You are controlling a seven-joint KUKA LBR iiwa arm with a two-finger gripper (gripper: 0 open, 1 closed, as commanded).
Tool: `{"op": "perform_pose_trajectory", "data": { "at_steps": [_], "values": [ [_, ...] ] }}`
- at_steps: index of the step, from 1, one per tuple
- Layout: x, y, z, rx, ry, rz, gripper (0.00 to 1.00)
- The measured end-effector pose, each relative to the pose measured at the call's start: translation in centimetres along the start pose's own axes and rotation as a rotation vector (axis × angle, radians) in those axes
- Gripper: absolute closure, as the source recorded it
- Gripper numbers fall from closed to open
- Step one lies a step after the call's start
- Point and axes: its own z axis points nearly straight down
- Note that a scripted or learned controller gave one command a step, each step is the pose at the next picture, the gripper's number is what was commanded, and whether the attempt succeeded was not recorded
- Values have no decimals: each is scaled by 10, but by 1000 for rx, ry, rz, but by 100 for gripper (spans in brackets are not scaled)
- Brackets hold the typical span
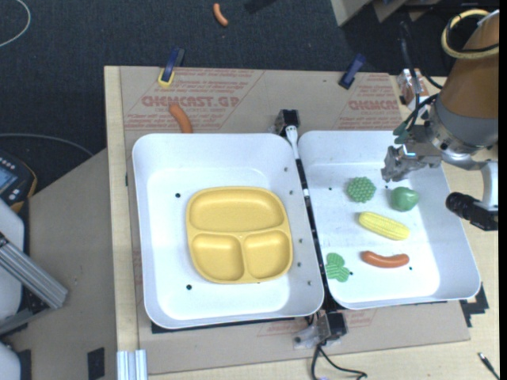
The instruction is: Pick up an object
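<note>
The right bin [333,158] holds a round bumpy green item [361,188], a smooth green ball-like item [404,199], a yellow corn cob [384,226], a red-orange sausage [385,259] and a small broccoli-like green piece [337,267]. My gripper [398,168] hangs over the bin's back right part, just above and behind the smooth green item. Nothing shows between its tips.
The left bin [154,212] carries a yellow three-compartment plate [238,233]. An orange sausage [181,118] lies on the cardboard behind the left bin. Another small orange piece [220,13] lies on the dark floor. Clamps [169,66] hold the board's back edge.
</note>
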Motion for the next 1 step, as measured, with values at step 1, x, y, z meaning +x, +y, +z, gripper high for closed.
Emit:
{"op": "perform_pose_trajectory", "data": {
  "at_steps": [1],
  "values": [
    [51, -33, 7, 8, 4, -3, 100]
  ]
}}
